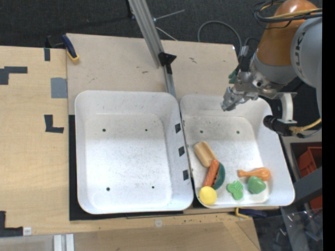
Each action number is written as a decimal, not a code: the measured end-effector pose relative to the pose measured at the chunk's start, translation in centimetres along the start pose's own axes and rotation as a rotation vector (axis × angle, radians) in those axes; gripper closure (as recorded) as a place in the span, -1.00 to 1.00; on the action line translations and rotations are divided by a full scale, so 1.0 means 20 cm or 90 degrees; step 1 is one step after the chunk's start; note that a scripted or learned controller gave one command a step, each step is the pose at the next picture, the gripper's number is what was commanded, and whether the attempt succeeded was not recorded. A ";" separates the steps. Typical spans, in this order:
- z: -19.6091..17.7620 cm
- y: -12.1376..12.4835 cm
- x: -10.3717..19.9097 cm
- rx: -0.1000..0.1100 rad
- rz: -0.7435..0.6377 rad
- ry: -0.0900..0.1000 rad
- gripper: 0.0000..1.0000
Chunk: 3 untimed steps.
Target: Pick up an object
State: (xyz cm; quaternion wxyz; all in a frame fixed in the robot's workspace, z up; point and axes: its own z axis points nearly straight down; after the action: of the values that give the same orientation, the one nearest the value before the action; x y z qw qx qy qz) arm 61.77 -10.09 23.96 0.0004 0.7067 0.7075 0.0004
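Above the far rim of the right bin (pixel 246 120), the gripper (pixel 231 103) hangs at the end of the grey arm (pixel 293 41); its fingers point down and to the left, but whether they are spread or closed cannot be told from this slant. Nothing is seen between them. The orange band sits just above the wrist, and the arm enters from the right. Below the gripper, the far half of the right bin's floor is bare. The objects lie well apart from the gripper, gathered along the bin's near side: a tan bread roll (pixel 204 152) near the left wall; an orange carrot (pixel 211 173) just below it, lying on a dark green piece (pixel 220 177); a yellow lemon (pixel 208 195) in the near left corner; a light green vegetable (pixel 235 189); a darker green object (pixel 256 185); and an orange piece (pixel 254 173) touching its upper edge. The left bin (pixel 125 150) adjoins the right one. A slanted metal rail (pixel 149 27) crosses the bench (pixel 31 140) beyond the bins.
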 end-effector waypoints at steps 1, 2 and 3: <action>0.07 -0.09 0.25 0.003 -0.002 0.001 1.00; 0.02 -0.20 0.51 0.003 -0.004 0.001 1.00; 0.01 -0.31 0.72 0.003 -0.003 0.001 1.00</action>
State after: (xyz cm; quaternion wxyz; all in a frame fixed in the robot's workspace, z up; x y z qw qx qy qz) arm 55.58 4.27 23.70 -0.0017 0.7051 0.7091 -0.0009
